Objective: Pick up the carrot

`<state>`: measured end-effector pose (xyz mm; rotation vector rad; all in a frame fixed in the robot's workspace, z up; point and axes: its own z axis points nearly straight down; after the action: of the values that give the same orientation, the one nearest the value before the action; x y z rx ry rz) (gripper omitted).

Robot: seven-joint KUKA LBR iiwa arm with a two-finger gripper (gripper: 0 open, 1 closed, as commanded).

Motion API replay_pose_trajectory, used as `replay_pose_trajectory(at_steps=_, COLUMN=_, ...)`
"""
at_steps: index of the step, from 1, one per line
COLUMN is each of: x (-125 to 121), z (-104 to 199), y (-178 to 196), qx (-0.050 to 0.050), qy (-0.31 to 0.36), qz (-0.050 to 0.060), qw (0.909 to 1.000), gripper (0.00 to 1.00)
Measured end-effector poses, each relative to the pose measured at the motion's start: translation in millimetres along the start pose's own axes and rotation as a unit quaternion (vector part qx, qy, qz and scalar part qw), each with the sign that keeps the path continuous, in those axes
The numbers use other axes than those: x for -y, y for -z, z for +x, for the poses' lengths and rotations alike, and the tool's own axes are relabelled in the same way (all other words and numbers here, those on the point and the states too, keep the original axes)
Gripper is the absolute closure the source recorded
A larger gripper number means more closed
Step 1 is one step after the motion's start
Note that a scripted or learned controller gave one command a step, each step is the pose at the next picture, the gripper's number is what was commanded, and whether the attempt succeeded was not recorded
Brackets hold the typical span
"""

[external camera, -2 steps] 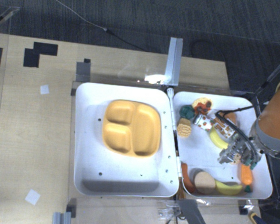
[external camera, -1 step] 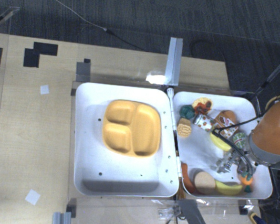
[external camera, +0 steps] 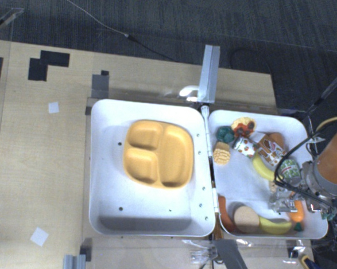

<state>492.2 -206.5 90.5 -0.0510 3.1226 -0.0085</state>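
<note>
The carrot (external camera: 296, 214) is a small orange piece with a green tip, lying near the front right corner of the right bin (external camera: 251, 183). My gripper (external camera: 282, 200) reaches in from the right and hangs low over the bin, right beside the carrot's left end, touching or almost touching it. Cables and metal parts of the wrist hide the carrot's upper side. The orange band of the arm (external camera: 335, 160) sits at the right edge of the view.
A yellow banana (external camera: 276, 226) and a beige round piece (external camera: 246, 217) lie just left of the carrot, by the front wall. Further back are another banana (external camera: 263, 168), a green can (external camera: 288, 168), corn (external camera: 221, 156) and several more toy foods. A yellow divided plate (external camera: 158, 153) sits in the left bin (external camera: 103, 201).
</note>
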Motion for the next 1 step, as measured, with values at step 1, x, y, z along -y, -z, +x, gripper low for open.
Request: replay_pose_trajectory(at_steps=1, x=-0.2, z=-4.1, y=12.4, qx=0.006, qy=0.001, qz=0.001, qw=1.0000, gripper=1.00)
